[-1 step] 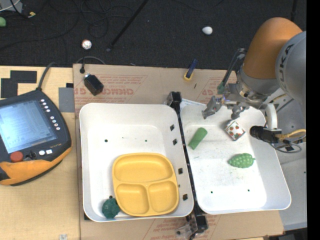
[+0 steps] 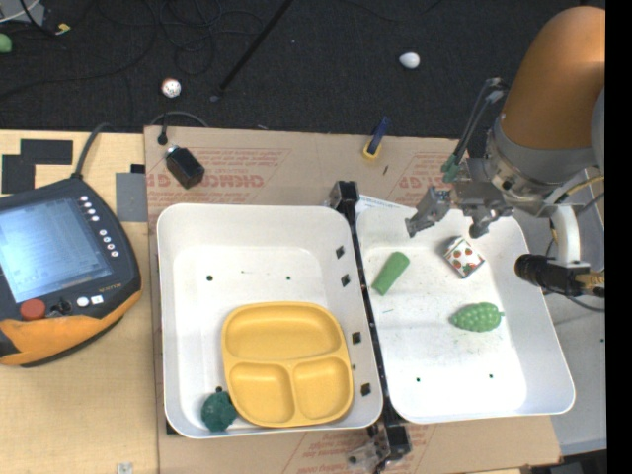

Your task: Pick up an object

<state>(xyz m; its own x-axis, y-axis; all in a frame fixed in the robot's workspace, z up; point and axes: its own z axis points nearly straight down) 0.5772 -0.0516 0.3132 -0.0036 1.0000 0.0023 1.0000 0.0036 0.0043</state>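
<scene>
The gripper (image 2: 450, 220) hangs with fingers spread, holding nothing. A red-and-white cube (image 2: 463, 257) lies just below it in the right bin (image 2: 553, 383)

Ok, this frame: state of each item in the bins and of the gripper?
Gripper: open, holding nothing, above the right bin.
Dice cube: tilted on a corner.
Green cylinder: lying flat.
Green bumpy fruit: lying flat.
Yellow tray: flat in the left bin.
Dark green lump: beside the tray.

You've got a teach pendant (image 2: 59, 270) left of the bins, cardboard (image 2: 267, 166) under them, cables (image 2: 197, 28) on dark floor.
</scene>
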